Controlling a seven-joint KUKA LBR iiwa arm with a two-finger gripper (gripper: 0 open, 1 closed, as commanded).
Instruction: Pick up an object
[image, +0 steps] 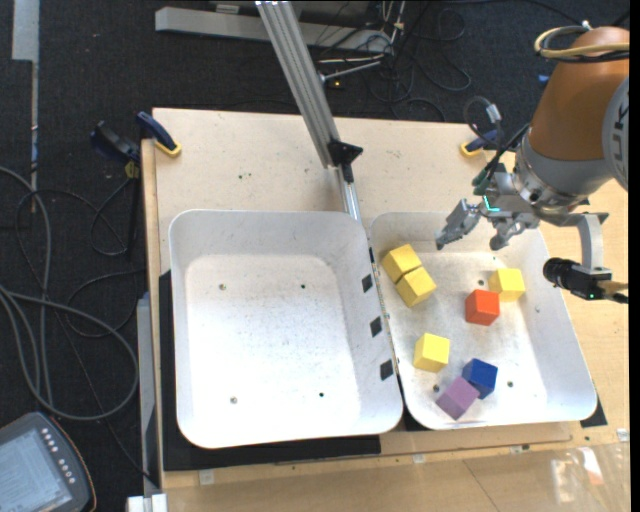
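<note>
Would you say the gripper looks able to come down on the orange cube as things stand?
Probably yes. The gripper hangs open above the right bin, and the orange cube sits apart from its neighbours, the small yellow cube nearest, with nothing over it.

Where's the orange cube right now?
The orange cube sits in the right bin, just below-left of a yellow cube and below the gripper.
</note>
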